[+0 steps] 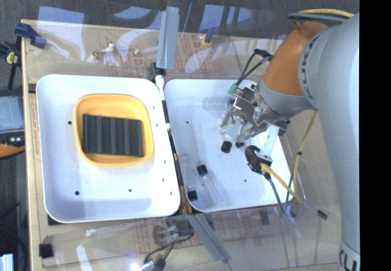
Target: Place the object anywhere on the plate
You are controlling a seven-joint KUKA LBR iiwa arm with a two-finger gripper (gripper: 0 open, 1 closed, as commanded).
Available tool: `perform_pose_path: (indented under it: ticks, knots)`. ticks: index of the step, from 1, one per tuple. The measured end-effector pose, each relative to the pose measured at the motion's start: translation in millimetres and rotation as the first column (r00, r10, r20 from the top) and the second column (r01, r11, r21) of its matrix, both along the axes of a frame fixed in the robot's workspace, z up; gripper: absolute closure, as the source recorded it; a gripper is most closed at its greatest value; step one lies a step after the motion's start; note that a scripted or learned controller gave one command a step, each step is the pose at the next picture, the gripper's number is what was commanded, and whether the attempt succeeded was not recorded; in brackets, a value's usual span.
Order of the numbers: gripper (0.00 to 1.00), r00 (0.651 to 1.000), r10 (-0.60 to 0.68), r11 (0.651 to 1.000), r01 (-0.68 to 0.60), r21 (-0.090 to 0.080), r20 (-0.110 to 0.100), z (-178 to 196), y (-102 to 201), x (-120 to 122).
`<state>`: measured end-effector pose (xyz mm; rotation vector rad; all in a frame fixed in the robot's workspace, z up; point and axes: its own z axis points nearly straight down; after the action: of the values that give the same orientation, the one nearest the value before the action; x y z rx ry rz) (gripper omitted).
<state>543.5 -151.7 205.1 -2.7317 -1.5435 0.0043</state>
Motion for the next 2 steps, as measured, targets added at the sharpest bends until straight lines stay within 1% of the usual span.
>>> perform_pose_path:
  ticks: [1,2]
  knots:
    - [0.00,1.000,0.000,1.000,0.000,0.000,0.000,0.0,0.0,0.0]
    - [0.00,0.921,0.390,0.921,-0.390,0.002,0.000,-55.2,-41.3,7.5]
